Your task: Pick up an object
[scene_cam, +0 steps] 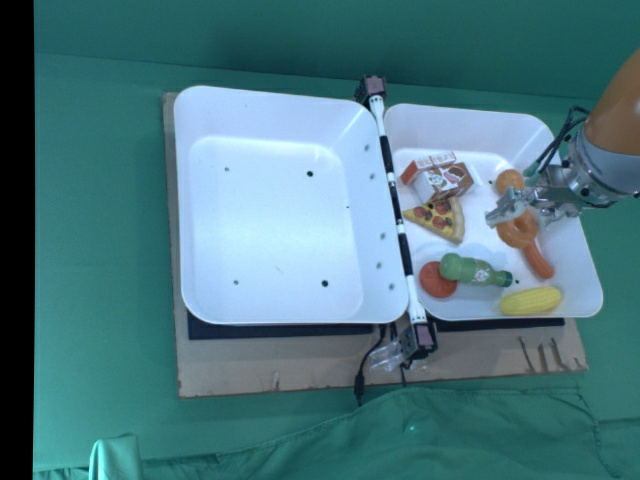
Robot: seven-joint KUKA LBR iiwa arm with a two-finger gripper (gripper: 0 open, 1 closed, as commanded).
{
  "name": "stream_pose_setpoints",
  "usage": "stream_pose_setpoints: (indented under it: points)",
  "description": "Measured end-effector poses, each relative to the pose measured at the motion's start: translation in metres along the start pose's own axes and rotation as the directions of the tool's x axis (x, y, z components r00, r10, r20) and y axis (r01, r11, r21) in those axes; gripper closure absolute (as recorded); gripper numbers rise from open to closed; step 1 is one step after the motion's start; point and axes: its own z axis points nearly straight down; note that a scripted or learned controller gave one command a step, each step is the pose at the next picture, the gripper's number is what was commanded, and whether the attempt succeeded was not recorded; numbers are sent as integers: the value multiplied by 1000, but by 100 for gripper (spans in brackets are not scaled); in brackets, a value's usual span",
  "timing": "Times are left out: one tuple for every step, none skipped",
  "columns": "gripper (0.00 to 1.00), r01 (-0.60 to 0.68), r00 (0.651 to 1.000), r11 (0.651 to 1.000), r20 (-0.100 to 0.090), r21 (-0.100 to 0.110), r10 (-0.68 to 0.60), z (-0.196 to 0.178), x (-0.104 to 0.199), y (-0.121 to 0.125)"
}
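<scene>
The left bin (275,218) is lying on the counter (100,218), a smooth glossy white tray with rounded corners and a few small dark holes. At its 3 o'clock side the right bin (470,128) is carrying plastic toy food: a printed box (437,177), a flat pizza slice (437,219) at the 6 o'clock side of the box, a red round tomato (436,281) touching a green bottle (474,271), and a yellow bumpy corn cob (531,300). At the 12 o'clock side of the corn an orange ring-shaped toy (519,231) is lying under the jaws (512,210). They are hanging just over this ring; I cannot tell if they are open or closed. In my judgement nothing is lifted yet, so the picking is remaining to be done
</scene>
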Motion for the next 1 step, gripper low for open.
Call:
stream_pose_setpoints:
  points:
    - [100,0,1000,1000,-1,0,0,-62,0,10]
